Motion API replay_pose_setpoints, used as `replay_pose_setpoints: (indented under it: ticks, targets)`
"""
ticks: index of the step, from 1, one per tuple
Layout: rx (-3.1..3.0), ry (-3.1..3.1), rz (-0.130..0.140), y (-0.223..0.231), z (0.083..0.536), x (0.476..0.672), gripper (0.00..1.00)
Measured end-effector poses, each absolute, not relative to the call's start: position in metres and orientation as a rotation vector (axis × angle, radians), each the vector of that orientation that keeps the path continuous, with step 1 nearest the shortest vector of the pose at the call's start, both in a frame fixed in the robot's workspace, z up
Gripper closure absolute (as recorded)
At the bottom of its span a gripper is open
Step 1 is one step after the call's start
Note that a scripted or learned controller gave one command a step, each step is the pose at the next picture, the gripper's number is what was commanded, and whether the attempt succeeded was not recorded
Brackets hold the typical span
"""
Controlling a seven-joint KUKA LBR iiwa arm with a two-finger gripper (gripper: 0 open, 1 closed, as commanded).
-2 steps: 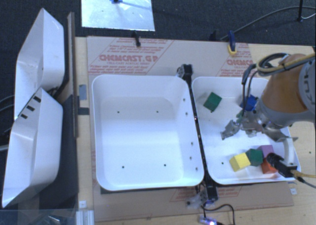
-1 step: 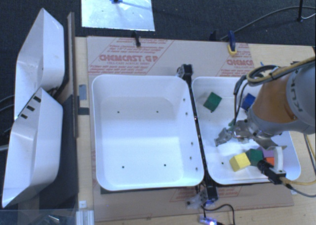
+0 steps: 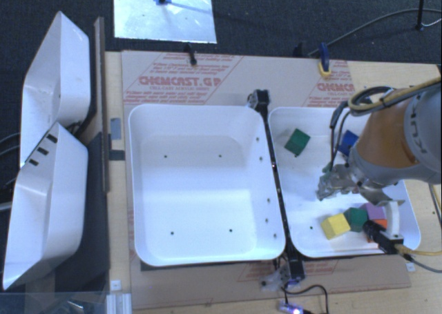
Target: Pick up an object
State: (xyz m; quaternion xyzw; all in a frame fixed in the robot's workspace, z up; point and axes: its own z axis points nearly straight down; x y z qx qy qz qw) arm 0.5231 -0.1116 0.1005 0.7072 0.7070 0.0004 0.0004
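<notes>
The gripper [image 3: 333, 187] hangs low in the right bin [image 3: 304, 240], likely lining up a pick; whether it is spread cannot be told. The yellow block [image 3: 335, 226] and green block [image 3: 298, 141] lie loose there

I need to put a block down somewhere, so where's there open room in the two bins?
The left bin has bare floor from wall to wall. In the right bin, the near-left floor is free, between the green block and the yellow block. Its near-right corner is crowded with the yellow, dark green and pink blocks beside the claw.
</notes>
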Motion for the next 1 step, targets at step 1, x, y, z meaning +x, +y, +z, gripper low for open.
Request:
replay_pose_setpoints:
  ticks: [1]
  targets:
    - [2.218,2.218,0.006,-0.1135,0.1631,0.5226,1.00]
